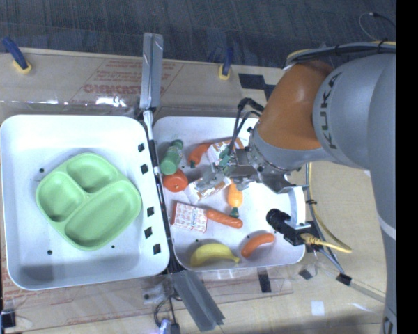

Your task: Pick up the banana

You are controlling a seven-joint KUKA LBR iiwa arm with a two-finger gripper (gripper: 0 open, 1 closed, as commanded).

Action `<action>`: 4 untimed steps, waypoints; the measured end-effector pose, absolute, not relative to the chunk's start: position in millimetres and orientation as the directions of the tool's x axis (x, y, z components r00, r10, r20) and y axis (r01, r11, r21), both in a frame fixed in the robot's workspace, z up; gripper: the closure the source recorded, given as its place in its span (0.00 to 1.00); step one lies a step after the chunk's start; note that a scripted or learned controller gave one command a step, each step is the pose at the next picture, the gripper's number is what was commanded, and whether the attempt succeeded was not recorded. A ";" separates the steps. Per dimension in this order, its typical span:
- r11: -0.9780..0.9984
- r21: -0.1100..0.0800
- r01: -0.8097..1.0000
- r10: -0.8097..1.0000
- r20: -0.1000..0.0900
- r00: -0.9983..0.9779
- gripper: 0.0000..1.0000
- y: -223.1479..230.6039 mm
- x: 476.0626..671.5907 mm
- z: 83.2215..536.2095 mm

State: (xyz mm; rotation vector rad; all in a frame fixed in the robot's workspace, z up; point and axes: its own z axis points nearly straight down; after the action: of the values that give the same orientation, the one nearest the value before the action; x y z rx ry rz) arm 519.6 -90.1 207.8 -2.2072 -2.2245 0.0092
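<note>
Camera view: gripper (pixel 219 175) low in right bin (pixel 292 255), over mixed toy food; grip state can't tell. Banana (pixel 212 254) lies apart by the front wall, beside a sausage (pixel 257 243).

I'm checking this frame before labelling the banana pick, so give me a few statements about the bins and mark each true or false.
1. The banana lies in the right bin, near its front edge. True.
2. The green divided plate sits in the right bin. False: it sits in the left bin.
3. The gripper is over the banana. False: it is over the middle of the right bin, further back, near a small orange item.
4. A green bottle lies near the right bin's left wall. True.
5. The banana rests on the green divided plate. False: it lies on the right bin's floor.
</note>
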 end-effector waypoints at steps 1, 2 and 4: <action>-0.020 -0.009 1.000 1.000 0.001 0.020 0.00 -90.2 521.0 188.1; -0.044 -0.006 0.999 0.999 0.002 0.044 0.00 -98.0 476.4 98.3; 0.627 -0.001 0.779 0.779 0.002 -0.627 0.00 -163.9 477.7 153.4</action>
State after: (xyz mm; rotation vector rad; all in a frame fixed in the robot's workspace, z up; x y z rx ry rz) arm 477.7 -163.9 153.4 -1.3557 -2.8319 0.0004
